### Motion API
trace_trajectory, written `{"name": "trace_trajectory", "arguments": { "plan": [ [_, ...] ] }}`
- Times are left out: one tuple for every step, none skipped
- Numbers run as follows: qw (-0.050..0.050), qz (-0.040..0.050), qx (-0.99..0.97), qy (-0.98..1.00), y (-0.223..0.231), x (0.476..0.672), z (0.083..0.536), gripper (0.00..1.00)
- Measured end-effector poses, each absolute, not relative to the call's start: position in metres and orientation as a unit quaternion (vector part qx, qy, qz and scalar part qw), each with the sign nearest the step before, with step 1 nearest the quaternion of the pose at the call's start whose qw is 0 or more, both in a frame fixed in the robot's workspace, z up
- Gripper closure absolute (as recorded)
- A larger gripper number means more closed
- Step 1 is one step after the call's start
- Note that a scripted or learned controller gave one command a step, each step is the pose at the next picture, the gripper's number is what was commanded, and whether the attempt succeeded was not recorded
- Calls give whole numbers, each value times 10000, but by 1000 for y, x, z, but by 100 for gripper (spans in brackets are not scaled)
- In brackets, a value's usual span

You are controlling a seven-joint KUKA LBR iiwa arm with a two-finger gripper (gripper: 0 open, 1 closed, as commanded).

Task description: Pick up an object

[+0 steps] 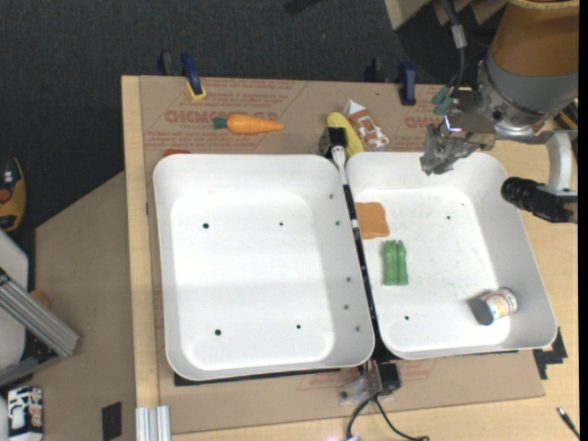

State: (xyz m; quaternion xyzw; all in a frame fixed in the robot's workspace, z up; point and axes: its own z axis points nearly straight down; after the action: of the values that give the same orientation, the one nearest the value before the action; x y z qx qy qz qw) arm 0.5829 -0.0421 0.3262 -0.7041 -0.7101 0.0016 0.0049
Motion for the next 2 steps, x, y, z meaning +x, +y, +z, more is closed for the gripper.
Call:
{"name": "trace_trajectory", "arguments": {
  "plan": [
    [-24, -37, -7050, -7092, 2, 568, 393, 100],
    [-16, -38, -7044, -7098, 68, 557, 445, 100]
  ]
}}
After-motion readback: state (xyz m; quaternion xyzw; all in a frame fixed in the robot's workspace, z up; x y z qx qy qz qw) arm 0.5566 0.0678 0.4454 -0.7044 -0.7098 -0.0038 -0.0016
